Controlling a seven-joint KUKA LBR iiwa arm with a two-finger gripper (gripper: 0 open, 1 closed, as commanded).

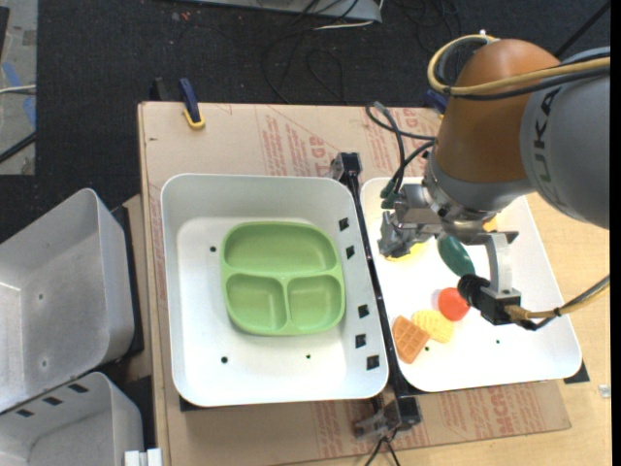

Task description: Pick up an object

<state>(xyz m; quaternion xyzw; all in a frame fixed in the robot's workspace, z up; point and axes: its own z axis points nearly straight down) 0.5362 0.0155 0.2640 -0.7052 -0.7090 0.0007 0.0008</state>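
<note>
My gripper [399, 233] hangs low over the upper left part of the right bin [543, 357], under the grey arm with its orange band. Just beneath it a yellow object [408, 251] peeks out, mostly hidden by the gripper. A dark green object [454, 255] lies just right of the gripper. Further toward the front lie a red-orange ball [452, 304], a yellow ridged piece [436, 325] and an orange waffle-like piece [410, 339]. Nothing can be seen held.
The left bin [194, 357] holds a light green divided tray [283, 278]. A black divider rail [364, 260] runs between the bins. Cables trail from the arm over the right bin's right side. Grey bins [49, 280] stand off the bench's left.
</note>
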